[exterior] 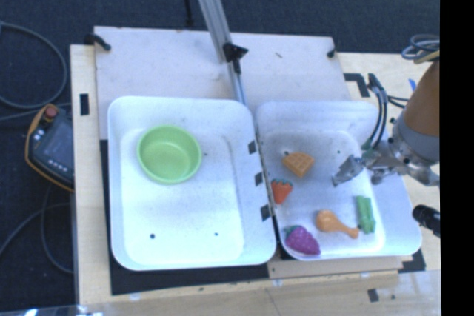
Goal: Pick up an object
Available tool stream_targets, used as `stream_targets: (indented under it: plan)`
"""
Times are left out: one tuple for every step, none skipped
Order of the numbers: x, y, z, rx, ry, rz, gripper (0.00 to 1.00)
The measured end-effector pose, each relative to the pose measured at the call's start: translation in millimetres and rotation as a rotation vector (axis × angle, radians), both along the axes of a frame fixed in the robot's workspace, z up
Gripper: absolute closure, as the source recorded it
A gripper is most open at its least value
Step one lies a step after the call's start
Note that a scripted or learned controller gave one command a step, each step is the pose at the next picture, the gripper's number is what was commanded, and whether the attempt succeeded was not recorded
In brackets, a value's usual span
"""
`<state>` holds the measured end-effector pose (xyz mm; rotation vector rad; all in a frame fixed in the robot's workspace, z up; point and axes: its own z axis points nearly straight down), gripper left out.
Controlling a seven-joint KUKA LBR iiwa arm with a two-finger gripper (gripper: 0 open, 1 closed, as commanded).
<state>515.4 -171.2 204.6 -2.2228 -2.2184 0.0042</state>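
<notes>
The right bin [311, 118] holds several toy foods. An orange waffle piece [298, 163] lies near its middle and a red strawberry [281, 190] rests against its left wall. At the front left sits a purple grape bunch [302, 239]. An orange chicken drumstick [335, 223] and a green stick-shaped piece [364, 214] lie at the front right. My gripper [354, 169] hangs over the right part of this bin, above and to the right of the waffle, with nothing visible between its fingers.
The left bin [126, 233] holds a light green bowl [169, 153] in its back left. A slanted metal pole [211, 0] stands behind the bins. A pendant controller [50, 148] lies off the bench at the left.
</notes>
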Motion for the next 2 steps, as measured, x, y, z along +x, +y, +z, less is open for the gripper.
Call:
stream_targets:
  plan:
    - [-6, -3, -62, 0.001, 0.003, 0.001, 0.00]
    - [-5, -4, -105, -0.002, -0.005, 0.000, 0.00]
